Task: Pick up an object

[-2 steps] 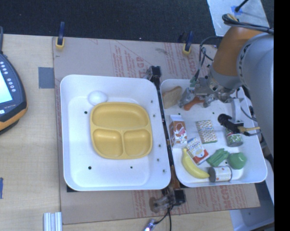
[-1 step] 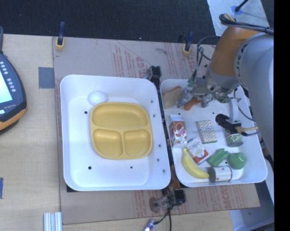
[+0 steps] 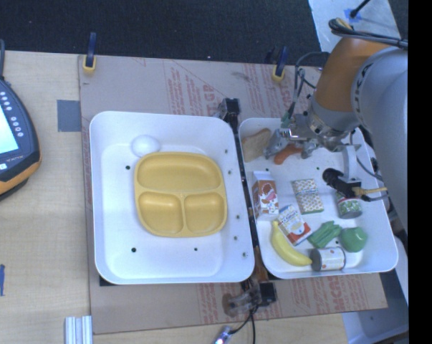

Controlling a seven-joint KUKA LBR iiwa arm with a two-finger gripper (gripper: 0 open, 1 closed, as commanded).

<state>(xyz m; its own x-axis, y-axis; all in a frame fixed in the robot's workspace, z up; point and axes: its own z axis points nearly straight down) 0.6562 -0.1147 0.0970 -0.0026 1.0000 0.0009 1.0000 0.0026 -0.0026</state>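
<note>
No particular object is named, so the likeliest target is the small orange piece (image 3: 285, 156) in the far left corner of the right bin (image 3: 312, 166). It lies flat on the bin floor, right at the tip of the gripper (image 3: 289, 146). The gripper hangs low over that corner, and I cannot tell whether it is spread or pressed together. Nor is it clear that it touches the orange piece.

Just beside them, against the bin's left wall, lies a tan, bread-like slice (image 3: 256, 145). Further down that wall a red-and-white carton (image 3: 265, 196) rests on the floor, with a patterned packet (image 3: 307, 195) near the bin's middle. Toward the near edge are a second small carton (image 3: 294, 223), a banana (image 3: 287, 246), green toy vegetables (image 3: 337, 235) and a jar on its side (image 3: 330, 259). A small can (image 3: 349, 207) stands near the right wall.

The left bin (image 3: 115, 213) holds a yellow divided plate (image 3: 180, 192) and a white round thing (image 3: 145, 145) in its far left corner.

As I judge it, the pick is at the approach or grasp stage. Nothing is raised off the bin floor, so securing a hold and lifting are left to do.
</note>
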